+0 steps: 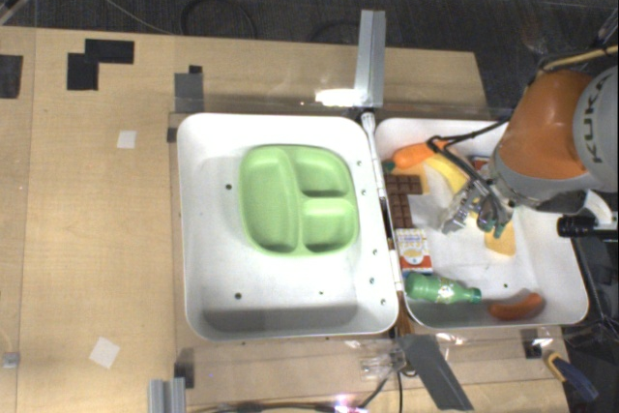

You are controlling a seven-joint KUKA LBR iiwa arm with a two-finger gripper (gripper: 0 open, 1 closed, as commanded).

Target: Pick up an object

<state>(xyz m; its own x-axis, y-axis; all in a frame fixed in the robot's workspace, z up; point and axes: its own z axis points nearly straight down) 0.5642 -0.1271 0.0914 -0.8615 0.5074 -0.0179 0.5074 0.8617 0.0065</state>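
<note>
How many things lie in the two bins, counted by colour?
Green: 2, divided tray and bottle
Orange: 1, carrot-like piece
Yellow: 2, banana and wedge
Brown: 1, bar
Red: 1, sausage
White-and-orange: 1, carton
Total: 8

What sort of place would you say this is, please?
Probably a robotics lab's pick-and-place test bench: two shallow white bins on a wooden bench, toy food like a green plastic bottle, and a grey-and-orange robot arm.

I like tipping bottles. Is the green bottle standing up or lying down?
Lying down: the green bottle lies flat in the right bin.
</note>
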